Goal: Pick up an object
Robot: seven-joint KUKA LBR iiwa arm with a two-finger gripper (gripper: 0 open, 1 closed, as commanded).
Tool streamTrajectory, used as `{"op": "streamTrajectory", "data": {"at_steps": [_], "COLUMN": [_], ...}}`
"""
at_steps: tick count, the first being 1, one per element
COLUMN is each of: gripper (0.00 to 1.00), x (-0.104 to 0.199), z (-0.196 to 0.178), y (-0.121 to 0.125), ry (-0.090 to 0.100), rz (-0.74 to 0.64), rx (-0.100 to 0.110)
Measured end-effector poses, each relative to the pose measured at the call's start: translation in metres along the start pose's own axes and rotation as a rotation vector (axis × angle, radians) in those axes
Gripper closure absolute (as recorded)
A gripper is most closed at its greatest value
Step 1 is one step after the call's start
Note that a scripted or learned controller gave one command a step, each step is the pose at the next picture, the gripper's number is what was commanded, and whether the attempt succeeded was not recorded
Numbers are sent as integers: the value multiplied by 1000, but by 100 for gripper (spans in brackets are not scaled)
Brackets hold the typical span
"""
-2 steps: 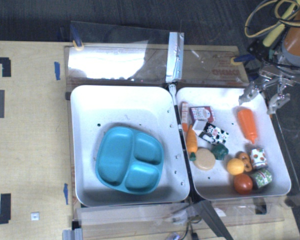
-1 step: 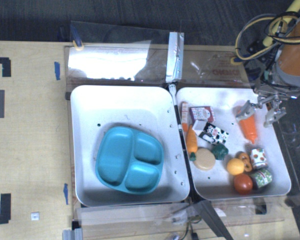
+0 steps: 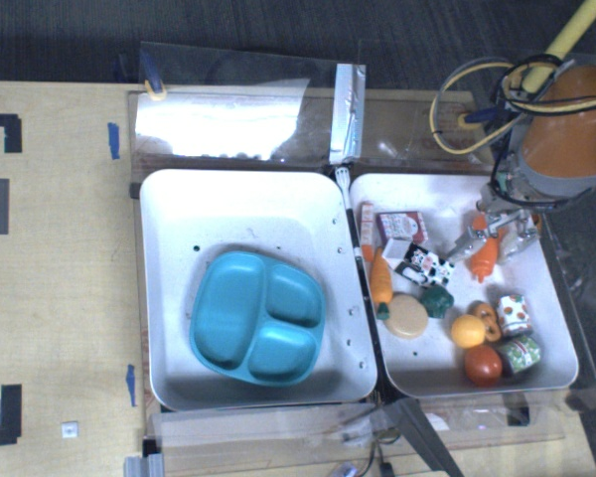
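Note:
The right bin (image 3: 561,311) holds several small toys. Among them are a carrot (image 3: 379,279), a red-and-white box (image 3: 400,228), a black-and-white cow (image 3: 424,263), a beige disc (image 3: 408,317), an orange ball (image 3: 468,331), a red tomato (image 3: 483,365) and a small can (image 3: 514,313). My gripper (image 3: 503,229) hangs low over the bin's far right part, under the orange wrist band (image 3: 566,127). A small orange toy (image 3: 485,255) lies right beneath it, touching or nearly touching it.
The left bin (image 3: 169,217) holds a blue divided plate (image 3: 258,316). A metal strip (image 3: 347,117) and clear film lie behind the bins. Yellow cable loops (image 3: 467,107) sit behind the right bin, beside the arm.

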State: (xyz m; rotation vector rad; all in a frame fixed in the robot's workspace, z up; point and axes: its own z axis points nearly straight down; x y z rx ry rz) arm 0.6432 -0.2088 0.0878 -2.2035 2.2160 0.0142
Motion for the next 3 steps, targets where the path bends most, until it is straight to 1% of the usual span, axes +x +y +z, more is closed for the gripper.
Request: {"op": "streamTrajectory", "data": {"at_steps": [1,2,3], "gripper": [100,100,100], "x": [2,-41,-75], "z": [-12,-114,-120], "y": [-1,7,-18], "ry": [7,18,14], "rz": [3,14,-108], "rx": [6,11,1]}}
